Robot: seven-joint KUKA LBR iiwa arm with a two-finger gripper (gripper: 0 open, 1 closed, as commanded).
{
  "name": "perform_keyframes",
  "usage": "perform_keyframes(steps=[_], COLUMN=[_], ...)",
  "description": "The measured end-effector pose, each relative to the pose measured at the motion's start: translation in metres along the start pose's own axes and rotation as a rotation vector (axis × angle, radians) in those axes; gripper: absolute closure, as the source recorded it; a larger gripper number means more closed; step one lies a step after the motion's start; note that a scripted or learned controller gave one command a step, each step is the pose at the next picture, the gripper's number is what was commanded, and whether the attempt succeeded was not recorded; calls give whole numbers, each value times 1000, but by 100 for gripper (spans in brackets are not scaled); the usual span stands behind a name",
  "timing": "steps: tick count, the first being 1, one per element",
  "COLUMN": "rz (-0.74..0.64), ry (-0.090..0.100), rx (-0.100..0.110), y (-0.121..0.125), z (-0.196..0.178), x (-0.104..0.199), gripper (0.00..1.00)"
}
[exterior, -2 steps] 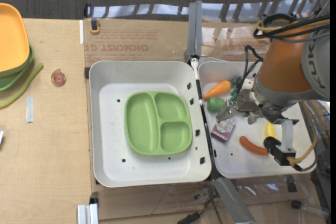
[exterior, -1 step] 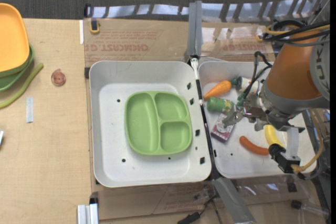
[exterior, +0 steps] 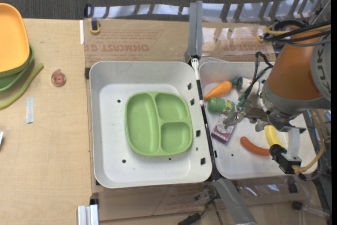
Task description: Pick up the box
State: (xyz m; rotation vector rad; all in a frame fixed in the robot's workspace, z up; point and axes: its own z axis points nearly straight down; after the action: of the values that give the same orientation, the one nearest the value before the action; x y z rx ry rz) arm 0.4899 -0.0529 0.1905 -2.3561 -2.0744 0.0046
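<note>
The box (exterior: 221, 133) is small, purple and white, and lies flat near the left wall of the right bin (exterior: 237, 168). My gripper (exterior: 231, 118) reaches in from the right and hovers at the box's upper right corner, right over or against its top edge. The grey arm with its orange band (exterior: 295, 74) covers the bin's right half.
Around the box in the right bin lie a carrot (exterior: 218, 89), a green item (exterior: 219, 104), an orange-red sausage shape (exterior: 254, 146) and a yellow piece (exterior: 270, 135). The left bin (exterior: 105, 129) holds a green divided plate (exterior: 159, 123). Stacked plates (exterior: 11, 45) sit far left.
</note>
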Motion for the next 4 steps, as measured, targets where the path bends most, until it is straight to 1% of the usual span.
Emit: perform_keyframes(steps=[2, 3, 4], rz=[0, 76, 141], ry=[0, 0, 2], rx=[0, 1, -14], y=[0, -4, 60], z=[0, 86, 93], x=[0, -41, -34], gripper=[0, 0, 0])
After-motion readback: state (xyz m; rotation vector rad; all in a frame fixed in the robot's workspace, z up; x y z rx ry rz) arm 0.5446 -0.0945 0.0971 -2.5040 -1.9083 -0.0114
